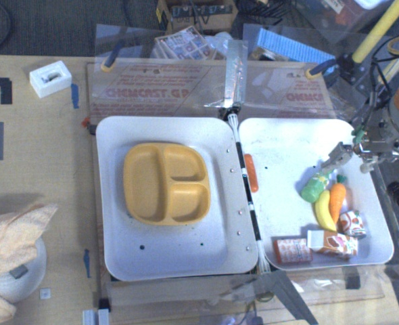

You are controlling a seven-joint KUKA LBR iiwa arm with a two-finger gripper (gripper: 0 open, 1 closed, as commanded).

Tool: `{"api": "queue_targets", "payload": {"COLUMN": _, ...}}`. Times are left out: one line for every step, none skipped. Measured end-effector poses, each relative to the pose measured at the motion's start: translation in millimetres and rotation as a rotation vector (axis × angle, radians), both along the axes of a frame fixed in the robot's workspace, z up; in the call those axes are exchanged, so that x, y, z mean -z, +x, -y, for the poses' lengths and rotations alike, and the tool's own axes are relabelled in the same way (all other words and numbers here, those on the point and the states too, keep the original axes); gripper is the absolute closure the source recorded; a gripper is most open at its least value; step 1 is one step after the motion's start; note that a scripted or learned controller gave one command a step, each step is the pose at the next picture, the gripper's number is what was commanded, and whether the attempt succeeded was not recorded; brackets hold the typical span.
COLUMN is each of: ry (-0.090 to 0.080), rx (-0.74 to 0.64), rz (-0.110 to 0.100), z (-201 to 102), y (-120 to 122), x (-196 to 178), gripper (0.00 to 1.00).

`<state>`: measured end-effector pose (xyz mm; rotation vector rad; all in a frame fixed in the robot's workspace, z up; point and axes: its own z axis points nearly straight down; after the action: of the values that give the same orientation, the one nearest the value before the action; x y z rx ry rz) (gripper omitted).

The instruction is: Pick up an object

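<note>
From above, two white bins sit side by side on the tabletop [37, 154]. The left bin [111, 235] holds a yellow divided tray [166, 183], lying flat near its middle. The right bin [287, 147] holds the small things: an orange stick [251, 172] close to its left wall, and a cluster toward the right side. In that cluster a green toy [314, 188] touches a banana [323, 212], with a carrot [337, 200] just beside the banana. Below them lie a red can [293, 250] on its side, a small box [339, 244] and a red-and-white packet [353, 223].

The gripper [340, 156] hangs over the right bin's upper right part, just above the green toy. Nothing is seen between its fingers, and I cannot tell how wide they stand.

A white box [50, 78] rests on the tabletop far left, and a cloth [13, 232] lies at the lower left.
</note>
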<state>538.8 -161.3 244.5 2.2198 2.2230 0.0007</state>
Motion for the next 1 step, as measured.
{"api": "queue_targets", "payload": {"ry": -0.002, "rx": 0.021, "rz": 0.003, "z": 21.8, "y": -17.7, "x": 140.4, "gripper": 0.0}}
